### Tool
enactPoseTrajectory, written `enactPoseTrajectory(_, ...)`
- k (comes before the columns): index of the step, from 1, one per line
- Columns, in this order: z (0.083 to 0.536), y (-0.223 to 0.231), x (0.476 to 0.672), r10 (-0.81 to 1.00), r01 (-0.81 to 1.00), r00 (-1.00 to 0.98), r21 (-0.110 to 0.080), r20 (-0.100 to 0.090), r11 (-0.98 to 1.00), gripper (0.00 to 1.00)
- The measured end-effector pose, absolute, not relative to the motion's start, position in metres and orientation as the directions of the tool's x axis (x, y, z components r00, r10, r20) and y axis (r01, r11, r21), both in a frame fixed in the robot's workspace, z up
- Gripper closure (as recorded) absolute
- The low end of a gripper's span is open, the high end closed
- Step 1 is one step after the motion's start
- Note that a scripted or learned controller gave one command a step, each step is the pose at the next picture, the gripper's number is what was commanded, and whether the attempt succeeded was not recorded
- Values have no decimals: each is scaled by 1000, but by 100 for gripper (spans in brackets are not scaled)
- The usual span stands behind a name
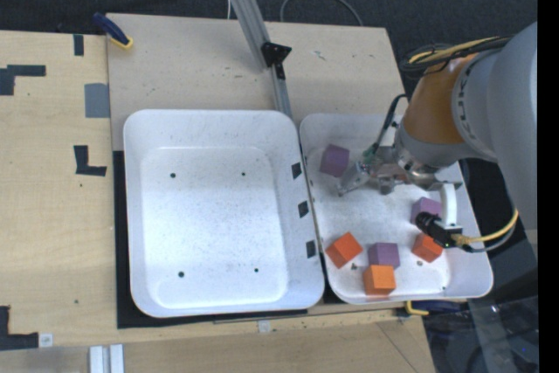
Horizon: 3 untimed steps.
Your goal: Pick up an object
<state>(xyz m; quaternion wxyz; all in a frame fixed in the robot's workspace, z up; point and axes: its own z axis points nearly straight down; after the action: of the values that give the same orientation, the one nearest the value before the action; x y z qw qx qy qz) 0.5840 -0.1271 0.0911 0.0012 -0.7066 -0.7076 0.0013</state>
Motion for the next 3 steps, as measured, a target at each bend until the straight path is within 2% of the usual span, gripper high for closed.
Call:
enactPoseTrajectory(1,101,-126,584,1000,1000,-3,-3,1,3,100)
enactPoseTrajectory(2,160,-127,594,1000,1000,-2,5,-1,2,100)
enactPoseTrajectory(3,203,-123,594,1000,1000,-2,4,-1,2,100)
